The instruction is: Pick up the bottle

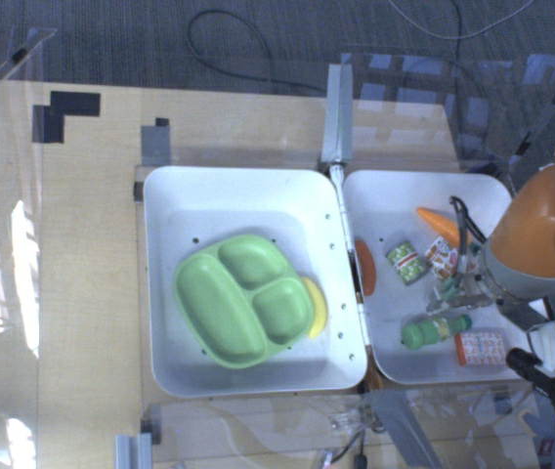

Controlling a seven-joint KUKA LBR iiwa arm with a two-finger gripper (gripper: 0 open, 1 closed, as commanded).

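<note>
Looking down on the bench from the fixed camera: 2 white bins sit side by side, the left bin (160, 262) and the right bin (385, 203), meeting at a central divider.

In the left bin, a green tray (243, 299) with 3 compartments lies tilted across the floor. A yellow thing (317, 306) peeks out from under its right edge, touching it; what it is, hard to say.

Over to the right bin. The bottle (434, 331) is green, lying on its side in the lower part of the bin, its rounded end pointing left. Just right of it, near the bin's lower right corner, lies a small pink packet (481, 347). Up top there's a carrot (438, 225), orange and angled. Below that, a small green-and-white packet (405, 261), and beside it another little packet (443, 258) with red and white markings. A reddish-orange thing (364, 267) lies along the left wall, right by the divider.

The arm (541, 237) comes in from the right, its big orange band above the wrist filling that edge. The gripper (456, 304) hangs low in the right bin, just above the bottle and very close to it. From this angle the metal parts blur together, so whether the tool is apart or together, I cannot tell. Nothing visibly clamped in it; the bottle lies on the bin floor.
</note>
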